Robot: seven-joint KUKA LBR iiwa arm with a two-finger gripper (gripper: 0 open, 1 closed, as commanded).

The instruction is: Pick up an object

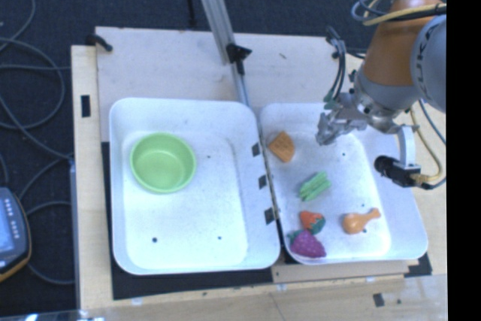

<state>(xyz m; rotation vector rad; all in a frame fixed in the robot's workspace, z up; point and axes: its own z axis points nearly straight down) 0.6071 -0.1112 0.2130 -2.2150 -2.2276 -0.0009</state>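
My gripper hangs over the far part of the right bin, its grey fingers pointing down. Nothing shows between them. An orange block lies to its left near the bin's inner wall. A green ridged piece lies below the gripper at mid-bin. Toward the near edge sit a red strawberry-like toy, a purple grape bunch and an orange drumstick-shaped toy.
The left bin holds a green bowl at its left side. A slanted metal pole rises behind the bins. Cables hang from the arm's wrist on the right.
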